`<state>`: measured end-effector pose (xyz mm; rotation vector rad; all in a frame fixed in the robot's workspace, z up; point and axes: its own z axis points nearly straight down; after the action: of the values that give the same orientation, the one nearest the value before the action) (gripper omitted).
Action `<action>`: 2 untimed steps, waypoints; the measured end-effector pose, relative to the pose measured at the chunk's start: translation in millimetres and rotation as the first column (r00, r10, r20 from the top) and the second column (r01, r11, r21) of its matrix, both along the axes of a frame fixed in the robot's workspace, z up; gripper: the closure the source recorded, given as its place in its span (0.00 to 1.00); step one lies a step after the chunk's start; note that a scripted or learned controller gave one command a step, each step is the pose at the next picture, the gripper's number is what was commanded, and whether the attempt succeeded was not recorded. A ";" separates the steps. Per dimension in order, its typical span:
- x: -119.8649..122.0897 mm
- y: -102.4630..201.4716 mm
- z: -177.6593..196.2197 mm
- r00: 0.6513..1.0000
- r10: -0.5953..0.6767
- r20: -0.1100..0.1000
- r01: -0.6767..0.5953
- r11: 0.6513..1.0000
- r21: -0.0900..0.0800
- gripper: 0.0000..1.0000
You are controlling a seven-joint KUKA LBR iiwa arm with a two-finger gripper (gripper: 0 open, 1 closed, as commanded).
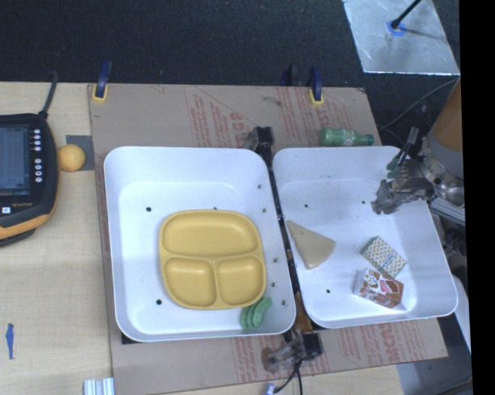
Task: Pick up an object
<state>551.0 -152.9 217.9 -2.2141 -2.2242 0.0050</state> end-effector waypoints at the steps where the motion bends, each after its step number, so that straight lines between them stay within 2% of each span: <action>1: -6.7 -16.5 -35.4 1.000 -0.001 0.000 0.001 1.000 0.000 1.00; 2: -14.4 -23.8 -45.6 1.000 0.000 0.000 0.000 1.000 0.000 1.00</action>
<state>536.6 -176.7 172.3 -2.2141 -2.2239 0.0046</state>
